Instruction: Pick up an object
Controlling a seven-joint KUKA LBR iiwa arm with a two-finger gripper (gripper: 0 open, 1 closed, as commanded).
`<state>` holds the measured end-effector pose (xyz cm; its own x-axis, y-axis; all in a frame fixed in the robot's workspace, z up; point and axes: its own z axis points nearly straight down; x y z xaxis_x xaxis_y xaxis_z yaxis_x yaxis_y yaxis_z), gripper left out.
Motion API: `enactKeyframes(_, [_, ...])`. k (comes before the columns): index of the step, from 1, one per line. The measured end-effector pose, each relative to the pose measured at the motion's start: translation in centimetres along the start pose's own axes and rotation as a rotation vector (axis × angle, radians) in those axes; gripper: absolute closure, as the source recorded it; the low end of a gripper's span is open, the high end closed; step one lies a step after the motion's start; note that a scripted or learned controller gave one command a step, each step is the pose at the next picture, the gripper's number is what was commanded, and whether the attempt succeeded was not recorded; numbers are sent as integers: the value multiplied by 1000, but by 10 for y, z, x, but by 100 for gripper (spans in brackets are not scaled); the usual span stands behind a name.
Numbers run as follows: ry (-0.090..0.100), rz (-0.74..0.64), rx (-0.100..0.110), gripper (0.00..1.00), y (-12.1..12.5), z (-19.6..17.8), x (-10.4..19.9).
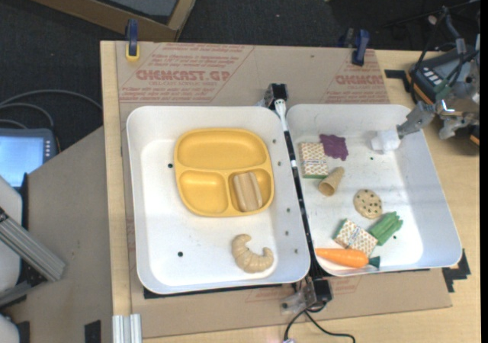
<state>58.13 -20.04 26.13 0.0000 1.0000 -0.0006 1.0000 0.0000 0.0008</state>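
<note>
The right bin (427,181) holds several toy foods: a purple piece (333,146), a patterned wafer (313,159), a small cone (331,181), a round cookie (367,203), a green piece (386,227), a checkered cracker (355,236), an orange carrot (342,258) and a white lump (384,141). My gripper (412,120) hangs over that bin's far right corner, just right of the white lump, and nothing visible is held in it. In the left bin (149,204) a tan croissant (252,254) lies near the front.
A yellow divided plate (221,152) sits in the left bin with a tan bread piece (246,190) in its lower right compartment. Blue clamps (133,38) (358,44) hold the brown board at the back. Cables and arm hardware (450,82) crowd the right edge.
</note>
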Motion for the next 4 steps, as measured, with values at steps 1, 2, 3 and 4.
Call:
enactKeyframes(1, [6, -3, 12, 0, 49, 146, 23])
enactKeyframes(2, [3, -6, -1, 0, 86, 179, 87])
enactKeyframes(3, [-2, -1, -7, 100, 87, 165, 82])
enactKeyframes(4, [-2, -2, -5, 0, 86, 165, 82])
